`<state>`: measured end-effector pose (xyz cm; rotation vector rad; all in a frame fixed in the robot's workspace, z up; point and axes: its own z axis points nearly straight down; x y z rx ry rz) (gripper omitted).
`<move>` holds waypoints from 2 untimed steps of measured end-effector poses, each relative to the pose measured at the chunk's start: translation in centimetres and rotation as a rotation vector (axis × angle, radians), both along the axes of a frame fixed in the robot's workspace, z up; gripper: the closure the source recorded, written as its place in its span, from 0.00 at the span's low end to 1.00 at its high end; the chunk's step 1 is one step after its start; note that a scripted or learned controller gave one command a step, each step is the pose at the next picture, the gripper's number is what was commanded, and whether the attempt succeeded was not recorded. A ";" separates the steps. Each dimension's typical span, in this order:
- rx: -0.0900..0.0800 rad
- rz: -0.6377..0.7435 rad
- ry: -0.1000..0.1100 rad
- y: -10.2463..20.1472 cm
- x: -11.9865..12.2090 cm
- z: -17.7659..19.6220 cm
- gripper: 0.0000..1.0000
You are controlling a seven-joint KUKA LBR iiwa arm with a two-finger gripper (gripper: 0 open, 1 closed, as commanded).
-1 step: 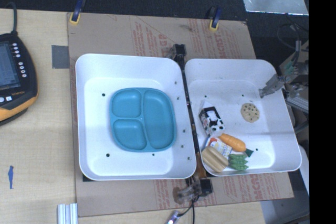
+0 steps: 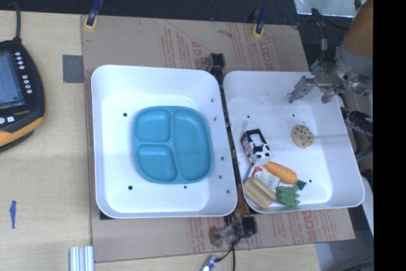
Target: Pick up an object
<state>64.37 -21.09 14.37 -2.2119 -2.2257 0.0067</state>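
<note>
Left bin (image 2: 108, 136) held a blue divided plate (image 2: 172, 143); right bin (image 2: 330, 155) held carrot (image 2: 281, 171), toy cow (image 2: 256, 148) and bread (image 2: 259, 193) near its front-left corner, cookie (image 2: 302, 136) mid-bin; gripper (image 2: 311, 87) spread open, empty, over the back-right edge.

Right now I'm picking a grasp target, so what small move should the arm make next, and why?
Probably ease the gripper down the picture toward the cookie. It hangs over the right bin near its upper edge with nothing between its fingers, and the cookie lies alone nearby, while the carrot and cow toy crowd together near the lower left of that bin.
</note>
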 end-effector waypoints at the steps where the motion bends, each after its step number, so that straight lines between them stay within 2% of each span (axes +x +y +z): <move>1: -0.001 -0.001 -0.002 -0.1 -7.7 3.8 0.00; 2: 0.000 0.000 0.001 1.6 -4.5 -2.9 0.00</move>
